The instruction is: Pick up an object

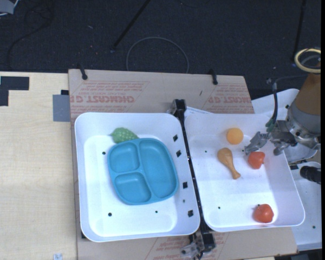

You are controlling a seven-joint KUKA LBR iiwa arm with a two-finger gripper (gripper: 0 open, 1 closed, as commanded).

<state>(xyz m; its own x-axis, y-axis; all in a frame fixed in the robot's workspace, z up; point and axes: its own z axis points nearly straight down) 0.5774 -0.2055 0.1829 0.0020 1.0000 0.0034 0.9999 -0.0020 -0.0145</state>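
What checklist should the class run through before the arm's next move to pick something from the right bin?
1. End effector is over the right bin: ok.
2. Small red object lies just below it: ok.
3. Object between the fingers: not ok, it lies on the bin floor.
4. Orange ball and drumstick toy sit apart from the target: ok.
5. Finger opening wide enough: cannot tell.

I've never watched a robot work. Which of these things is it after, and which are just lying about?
Probably in play, beside the gripper:
small red piece
orange ball
tan drumstick

Lying about:
red piece near the front corner
blue divided plate
green item
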